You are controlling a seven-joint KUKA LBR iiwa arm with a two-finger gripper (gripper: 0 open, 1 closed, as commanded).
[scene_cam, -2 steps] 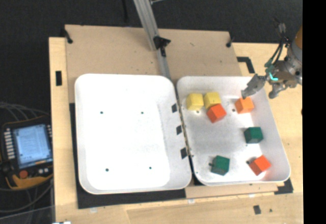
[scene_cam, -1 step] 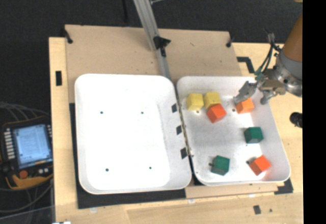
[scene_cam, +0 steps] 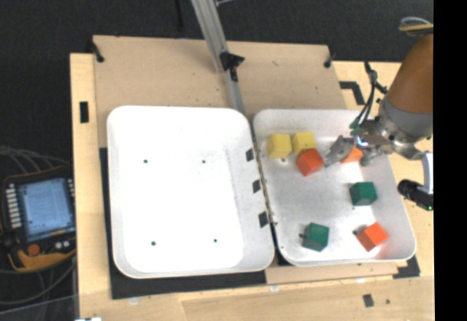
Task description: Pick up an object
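Camera view: gripper (scene_cam: 353,151) low over upper part of right bin (scene_cam: 394,250), fingers straddling a small orange block (scene_cam: 352,155); can't tell if they're clamped on it or spread. Same bin: two yellow blocks (scene_cam: 291,144) side by side, orange-red block (scene_cam: 309,162) just beside them, two green blocks (scene_cam: 363,193), another orange block (scene_cam: 372,236) near the front corner. Left bin (scene_cam: 117,166) on worktop (scene_cam: 168,57) alongside.

An orange block (scene_cam: 352,155) sits mostly hidden beneath the hand (scene_cam: 354,149), so only a sliver shows. The arm (scene_cam: 413,86) is cut off at the right. The hand's grip is unclear.
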